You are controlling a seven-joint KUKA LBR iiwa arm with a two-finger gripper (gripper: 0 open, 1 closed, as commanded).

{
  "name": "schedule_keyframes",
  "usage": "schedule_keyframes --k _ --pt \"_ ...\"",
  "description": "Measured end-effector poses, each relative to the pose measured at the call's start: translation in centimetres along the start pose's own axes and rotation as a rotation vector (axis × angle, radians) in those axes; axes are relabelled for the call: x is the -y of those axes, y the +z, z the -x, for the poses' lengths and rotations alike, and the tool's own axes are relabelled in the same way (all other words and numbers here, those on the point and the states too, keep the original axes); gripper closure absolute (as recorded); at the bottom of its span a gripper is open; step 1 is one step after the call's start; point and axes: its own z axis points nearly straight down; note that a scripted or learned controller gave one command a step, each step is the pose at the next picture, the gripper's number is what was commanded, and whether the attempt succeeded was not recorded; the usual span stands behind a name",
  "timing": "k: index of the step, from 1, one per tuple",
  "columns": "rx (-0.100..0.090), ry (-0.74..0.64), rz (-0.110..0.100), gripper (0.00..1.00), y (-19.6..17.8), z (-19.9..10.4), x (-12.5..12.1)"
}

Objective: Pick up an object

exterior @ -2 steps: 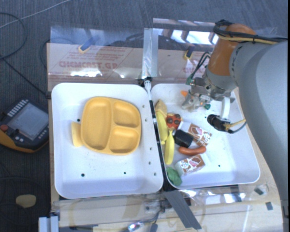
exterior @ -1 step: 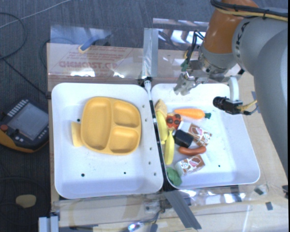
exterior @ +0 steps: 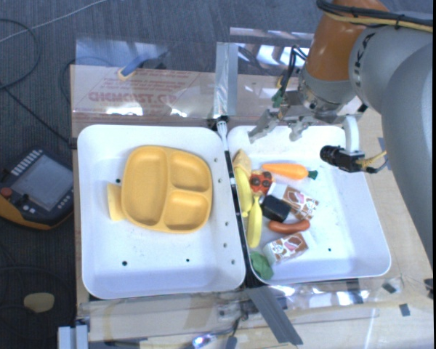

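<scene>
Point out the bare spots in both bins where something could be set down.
Right bin: bare floor along its right side, beyond the carrot and sausage; its left side by the banana is crowded. Left bin: the yellow divided plate takes the middle; the strip below it is bare.

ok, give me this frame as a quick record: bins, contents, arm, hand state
left bin: yellow divided plate
right bin: carrot, banana, black block, sausage, two brown-and-white packets, green item at the near left corner
clutter: items bunched along the right bin's left side, several touching
arm: reaches in from the right, orange band above the wrist
hand: over the right bin's far edge, above the carrot, nothing seen between its fingers
fingers: cannot tell if open or shut
</scene>
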Motion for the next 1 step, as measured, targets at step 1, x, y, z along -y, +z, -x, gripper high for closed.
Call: schedule_keyframes --k 1 --pt "0.0 -0.14 0.008 0.0 9.65 4.08 2.45"
